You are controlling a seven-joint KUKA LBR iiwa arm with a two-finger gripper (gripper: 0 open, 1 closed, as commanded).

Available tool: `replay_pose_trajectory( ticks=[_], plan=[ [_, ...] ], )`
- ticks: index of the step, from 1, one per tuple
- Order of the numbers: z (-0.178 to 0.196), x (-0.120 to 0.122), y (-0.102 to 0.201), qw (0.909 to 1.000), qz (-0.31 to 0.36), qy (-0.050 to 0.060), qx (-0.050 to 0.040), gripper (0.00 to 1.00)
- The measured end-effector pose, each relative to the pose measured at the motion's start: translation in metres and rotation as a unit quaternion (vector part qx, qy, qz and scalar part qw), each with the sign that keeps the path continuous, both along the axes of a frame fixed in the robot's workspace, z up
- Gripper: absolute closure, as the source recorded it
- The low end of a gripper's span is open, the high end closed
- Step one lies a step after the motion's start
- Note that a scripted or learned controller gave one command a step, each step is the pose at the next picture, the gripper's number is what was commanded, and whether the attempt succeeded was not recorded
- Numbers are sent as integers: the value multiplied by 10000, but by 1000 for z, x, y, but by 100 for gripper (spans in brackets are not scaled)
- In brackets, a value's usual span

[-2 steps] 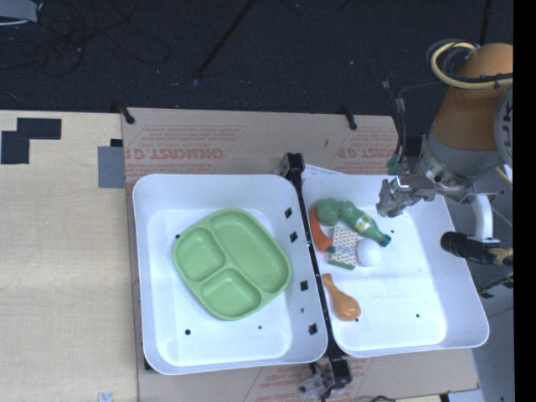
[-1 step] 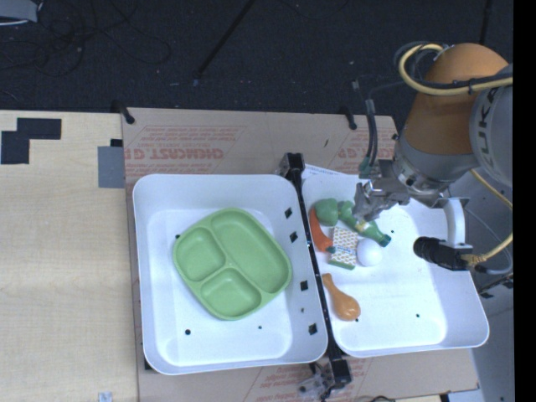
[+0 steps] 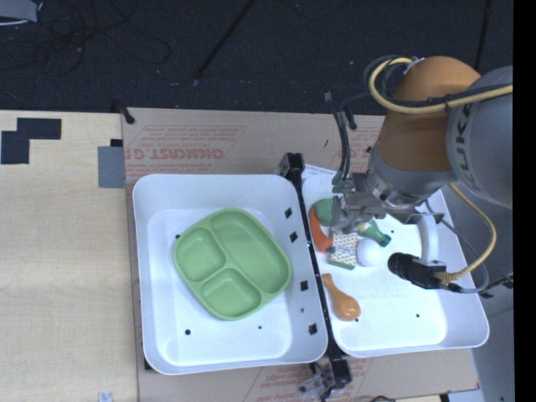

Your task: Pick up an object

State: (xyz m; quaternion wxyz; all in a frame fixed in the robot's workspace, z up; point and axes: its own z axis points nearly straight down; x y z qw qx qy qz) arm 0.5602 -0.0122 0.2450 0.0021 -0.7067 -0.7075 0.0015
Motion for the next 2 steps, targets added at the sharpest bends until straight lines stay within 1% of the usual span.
replay_pose_trajectory(
  ticks=[1,2],
  plan=[
    [-12,-7,53,10000,-10,-5,-5,100],
    [-10,-15,109,10000,-3,-7,-5,100]
  ],
)
